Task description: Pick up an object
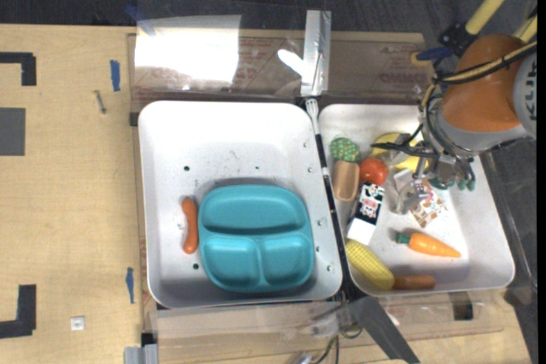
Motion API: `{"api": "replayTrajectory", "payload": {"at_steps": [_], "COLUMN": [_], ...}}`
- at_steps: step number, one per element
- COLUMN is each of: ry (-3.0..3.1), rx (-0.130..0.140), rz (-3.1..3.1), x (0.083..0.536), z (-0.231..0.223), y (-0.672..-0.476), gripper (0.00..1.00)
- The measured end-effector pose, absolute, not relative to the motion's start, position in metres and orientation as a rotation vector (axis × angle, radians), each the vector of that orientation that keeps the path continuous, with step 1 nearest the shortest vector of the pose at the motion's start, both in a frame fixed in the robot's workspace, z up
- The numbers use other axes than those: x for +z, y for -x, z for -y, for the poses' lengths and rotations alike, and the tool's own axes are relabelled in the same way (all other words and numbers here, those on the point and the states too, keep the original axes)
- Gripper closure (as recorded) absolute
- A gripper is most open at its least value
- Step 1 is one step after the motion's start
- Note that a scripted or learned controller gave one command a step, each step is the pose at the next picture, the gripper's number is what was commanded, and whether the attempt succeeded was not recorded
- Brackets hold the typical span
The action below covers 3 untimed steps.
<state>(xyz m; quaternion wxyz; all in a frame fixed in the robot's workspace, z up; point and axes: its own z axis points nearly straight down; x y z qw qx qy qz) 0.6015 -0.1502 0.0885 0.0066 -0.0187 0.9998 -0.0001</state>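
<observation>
1. The left bin [162, 128] holds a teal divided tray [254, 236] near its front, with an orange sausage-shaped toy [189, 225] lying just beside the tray's left edge.
2. The right bin [486, 222] is crowded along its left side: a green-topped toy [345, 150] at the back, a tan cylinder [345, 180] below it, a red round toy [373, 170], a black-and-white carton [368, 205] and a yellow corn cob [368, 263] at the front corner.
3. A toy carrot [433, 245] lies toward the front of that bin, apart from the corn.
4. The gripper [424, 180] hangs low over the middle of the right bin, above a small patterned packet [429, 207]; whether it is spread or closed cannot be told.
</observation>
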Motion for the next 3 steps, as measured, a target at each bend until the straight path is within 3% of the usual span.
{"api": "replayTrajectory", "payload": {"at_steps": [1, 3], "ry": [-0.029, -0.293], "rx": [-0.004, -0.013], "rz": [-3.133, -3.09], "x": [0.089, 0.093], "z": [0.2, 0.193], "y": [-0.558, -0.492], "gripper": [0.0, 0.0]}}
